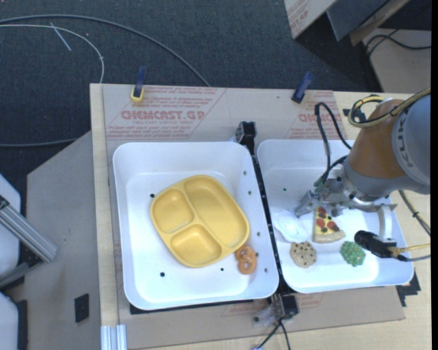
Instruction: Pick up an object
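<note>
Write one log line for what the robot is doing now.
arm: over right bin | pincer: above pizza slice | lifted: nothing seen | left bin: yellow tray, pretzel

Bench (171, 113) topped with a cardboard sheet printed "CHEMCAST GP", held by a yellow-and-blue clamp (139, 87) at the far left edge and a blue clamp (302, 87) further right. Two white bins side by side: left bin (130, 205), right bin (287, 154). Black bracket (246, 132) sits at the far end of the seam between them. Dark carpet floor (55, 75) with thin cables (101, 61) looping across. Cardboard box (308, 14) at top edge.
</note>
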Action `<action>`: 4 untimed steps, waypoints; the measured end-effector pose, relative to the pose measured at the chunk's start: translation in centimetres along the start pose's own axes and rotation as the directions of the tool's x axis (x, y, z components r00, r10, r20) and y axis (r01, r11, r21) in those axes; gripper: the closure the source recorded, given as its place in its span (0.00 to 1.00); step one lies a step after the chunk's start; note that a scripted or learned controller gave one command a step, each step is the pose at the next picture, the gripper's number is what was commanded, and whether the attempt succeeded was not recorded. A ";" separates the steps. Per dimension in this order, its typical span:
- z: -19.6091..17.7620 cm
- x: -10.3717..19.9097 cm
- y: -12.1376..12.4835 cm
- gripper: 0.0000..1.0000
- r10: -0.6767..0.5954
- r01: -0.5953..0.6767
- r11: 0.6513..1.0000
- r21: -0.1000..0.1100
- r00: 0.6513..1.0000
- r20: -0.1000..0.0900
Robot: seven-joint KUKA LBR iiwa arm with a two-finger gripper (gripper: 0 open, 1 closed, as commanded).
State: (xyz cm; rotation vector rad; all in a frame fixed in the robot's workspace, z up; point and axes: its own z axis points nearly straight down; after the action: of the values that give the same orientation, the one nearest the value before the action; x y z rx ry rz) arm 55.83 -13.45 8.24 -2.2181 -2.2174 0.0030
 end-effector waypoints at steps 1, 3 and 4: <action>-1.3 0.0 0.1 1.00 0.000 0.000 1.000 -0.006 1.000 0.001; -13.5 1.1 0.6 1.00 -0.003 0.003 1.000 -0.012 1.000 0.003; -15.2 1.1 0.7 1.00 -0.002 0.002 1.000 -0.009 1.000 0.003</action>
State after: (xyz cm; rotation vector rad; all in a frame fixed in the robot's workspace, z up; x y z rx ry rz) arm 56.58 -12.34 23.47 -2.2217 -2.2257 -0.0038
